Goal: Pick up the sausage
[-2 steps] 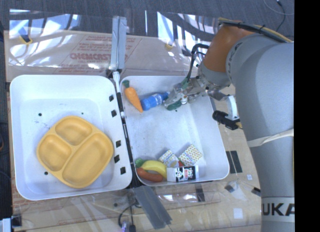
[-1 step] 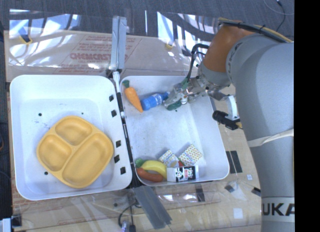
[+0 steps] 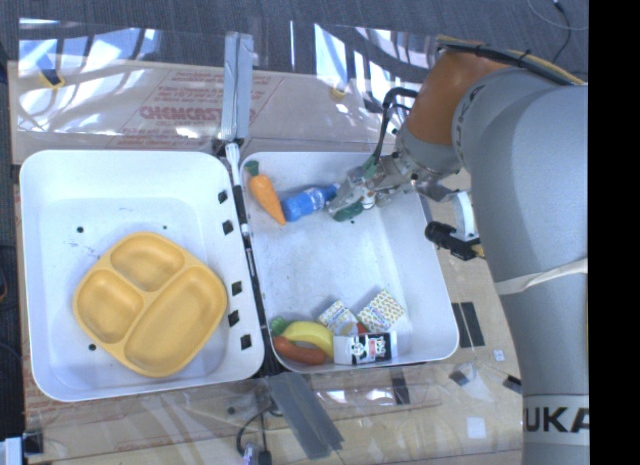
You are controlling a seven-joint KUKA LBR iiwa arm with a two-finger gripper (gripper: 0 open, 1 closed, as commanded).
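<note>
The small reddish-brown sausage (image 3: 299,352) lies at the near edge of the right white bin (image 3: 420,283), touching the yellow banana (image 3: 308,335) and just beside a little white milk carton (image 3: 367,348) and two checkered packets (image 3: 362,312). The grey arm's two-finger gripper (image 3: 356,198) is far from it, at the back of the same bin, right by the cap end of a blue plastic bottle (image 3: 305,201) that lies next to an orange carrot (image 3: 265,196) — I cannot tell how the gripper is set. The left white bin (image 3: 60,203) holds a yellow plate with three parts (image 3: 150,303).
</note>
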